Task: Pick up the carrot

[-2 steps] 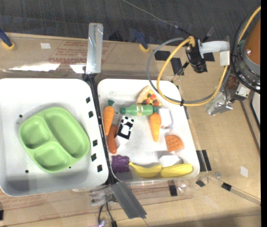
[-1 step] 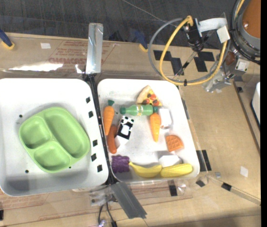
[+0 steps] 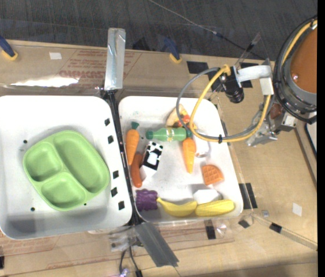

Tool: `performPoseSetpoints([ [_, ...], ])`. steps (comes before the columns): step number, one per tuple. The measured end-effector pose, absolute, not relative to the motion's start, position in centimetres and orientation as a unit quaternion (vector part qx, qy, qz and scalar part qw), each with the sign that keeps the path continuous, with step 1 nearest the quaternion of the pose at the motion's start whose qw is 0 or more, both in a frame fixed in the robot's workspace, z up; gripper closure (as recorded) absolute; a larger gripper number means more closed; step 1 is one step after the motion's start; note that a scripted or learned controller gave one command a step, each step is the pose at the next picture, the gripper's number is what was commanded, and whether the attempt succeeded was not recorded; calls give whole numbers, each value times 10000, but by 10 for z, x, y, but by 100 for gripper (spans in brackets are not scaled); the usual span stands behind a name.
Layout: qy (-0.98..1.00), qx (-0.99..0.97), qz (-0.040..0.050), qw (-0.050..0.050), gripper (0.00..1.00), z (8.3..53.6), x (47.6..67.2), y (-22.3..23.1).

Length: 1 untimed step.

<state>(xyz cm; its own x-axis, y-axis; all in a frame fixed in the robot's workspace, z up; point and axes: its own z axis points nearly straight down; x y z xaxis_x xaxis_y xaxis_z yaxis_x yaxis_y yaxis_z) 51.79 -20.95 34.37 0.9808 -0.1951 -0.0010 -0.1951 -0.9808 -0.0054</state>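
Two orange carrots lie in the right bin (image 3: pixel 227 154). One carrot (image 3: pixel 132 145) runs along the bin's left wall, its tip pointing toward the front. The other carrot (image 3: pixel 189 153) lies near the middle, just below a green bottle (image 3: pixel 168 134). The gripper (image 3: pixel 261 135) hangs outside the bin, past its right wall and over the bench, with yellow and grey cables looping from it across the bin's back right corner. Nothing is seen in it.
The right bin also holds a black-and-white block (image 3: pixel 152 155), an orange waffle piece (image 3: pixel 212 174), purple grapes (image 3: pixel 146 199), a banana (image 3: pixel 177 206), a corn cob (image 3: pixel 215 208) and a reddish piece (image 3: pixel 136 175) under the left carrot. A green divided plate (image 3: pixel 64 169) sits in the left bin (image 3: pixel 7 120).
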Motion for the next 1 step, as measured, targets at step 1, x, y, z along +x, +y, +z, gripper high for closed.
performPoseSetpoints([
  [1,1007,-9949,-14,29,100,346,533,-210],
])
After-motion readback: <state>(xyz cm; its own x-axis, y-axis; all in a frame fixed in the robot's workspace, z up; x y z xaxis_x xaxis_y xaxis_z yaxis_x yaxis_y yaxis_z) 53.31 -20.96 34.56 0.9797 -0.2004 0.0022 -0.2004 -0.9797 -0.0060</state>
